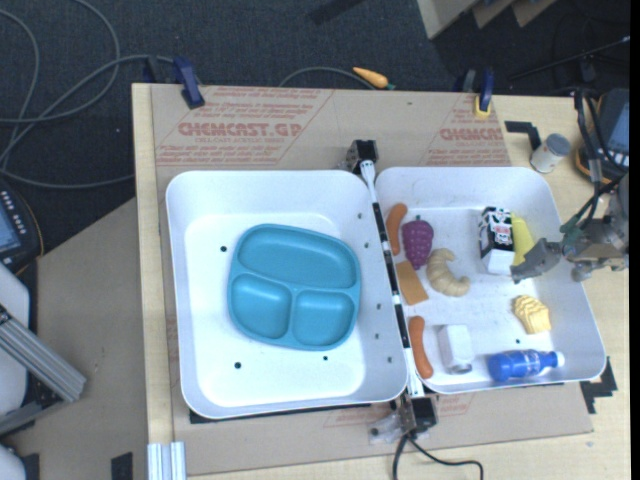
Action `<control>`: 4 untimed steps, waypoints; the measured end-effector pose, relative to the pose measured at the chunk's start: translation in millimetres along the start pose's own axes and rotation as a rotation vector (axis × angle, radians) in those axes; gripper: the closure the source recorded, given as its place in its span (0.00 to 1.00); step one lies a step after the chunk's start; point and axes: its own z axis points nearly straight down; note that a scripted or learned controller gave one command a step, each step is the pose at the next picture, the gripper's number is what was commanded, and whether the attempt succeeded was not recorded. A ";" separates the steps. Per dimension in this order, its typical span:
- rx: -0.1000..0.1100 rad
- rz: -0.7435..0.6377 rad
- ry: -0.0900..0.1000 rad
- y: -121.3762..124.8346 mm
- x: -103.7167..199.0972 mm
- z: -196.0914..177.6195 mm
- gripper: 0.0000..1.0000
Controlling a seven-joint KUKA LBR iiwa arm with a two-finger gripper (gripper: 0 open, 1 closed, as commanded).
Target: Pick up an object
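The left bin [200,298] holds a blue divided plate [294,285], well away from the work. The right bin [575,268] serves as the landmark. Along its left wall lie two sausages [397,225] with an orange slab [410,281] between them; just inward sit a bunch of purple grapes [417,238] and a croissant [449,272]. Toward its front edge are a white cup [457,348] and a blue bottle [522,365]; toward its back stands a black-and-white carton [495,237] touching a yellow piece [521,234]. A yellow corn-like toy [533,314] lies near its right wall.

The hand [530,260] hangs above the bin's right part, between the carton and the yellow toy; whether it is open or closed cannot be told, and nothing shows in its grip. No target is evident, so the hand may come down on bare bin floor in that gap. Going for the carton risks catching the yellow piece too, or knocking the carton over.
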 end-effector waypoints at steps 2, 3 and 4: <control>-0.006 0.001 -0.004 39.7 11.7 67.0 0.00; -0.004 -0.006 -0.001 106.1 45.2 92.0 0.00; -0.013 0.001 -0.003 118.7 65.6 135.0 0.00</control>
